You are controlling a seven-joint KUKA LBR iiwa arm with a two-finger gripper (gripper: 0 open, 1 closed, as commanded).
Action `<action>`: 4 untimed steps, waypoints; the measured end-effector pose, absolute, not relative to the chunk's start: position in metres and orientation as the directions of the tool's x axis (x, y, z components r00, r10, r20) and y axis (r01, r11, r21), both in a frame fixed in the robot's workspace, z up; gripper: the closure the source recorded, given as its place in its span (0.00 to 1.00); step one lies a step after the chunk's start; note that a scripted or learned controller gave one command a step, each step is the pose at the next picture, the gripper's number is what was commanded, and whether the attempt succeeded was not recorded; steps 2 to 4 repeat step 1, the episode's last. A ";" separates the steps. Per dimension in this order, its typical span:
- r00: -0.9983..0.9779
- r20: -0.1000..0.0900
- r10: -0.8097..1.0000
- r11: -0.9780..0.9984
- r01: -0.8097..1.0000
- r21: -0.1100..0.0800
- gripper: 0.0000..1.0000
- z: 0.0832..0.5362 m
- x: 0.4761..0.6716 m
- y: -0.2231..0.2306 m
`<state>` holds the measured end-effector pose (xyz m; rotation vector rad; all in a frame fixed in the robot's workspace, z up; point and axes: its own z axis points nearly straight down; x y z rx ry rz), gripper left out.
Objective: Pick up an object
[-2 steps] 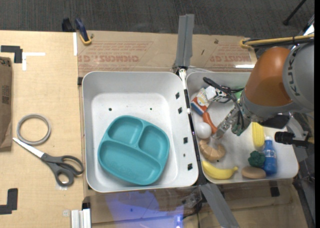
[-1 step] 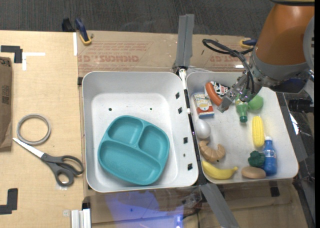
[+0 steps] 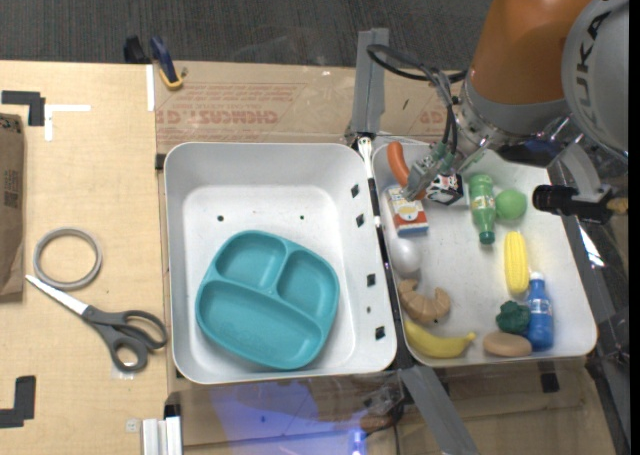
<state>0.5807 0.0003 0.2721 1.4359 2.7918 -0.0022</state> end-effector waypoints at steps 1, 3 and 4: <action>-0.602 -0.002 0.799 0.602 0.799 -0.001 1.00 0.249 0.625 0.019; -0.602 -0.002 0.799 0.602 0.799 -0.001 1.00 0.249 0.625 0.019; -0.602 -0.002 0.799 0.602 0.799 -0.001 1.00 0.249 0.625 0.019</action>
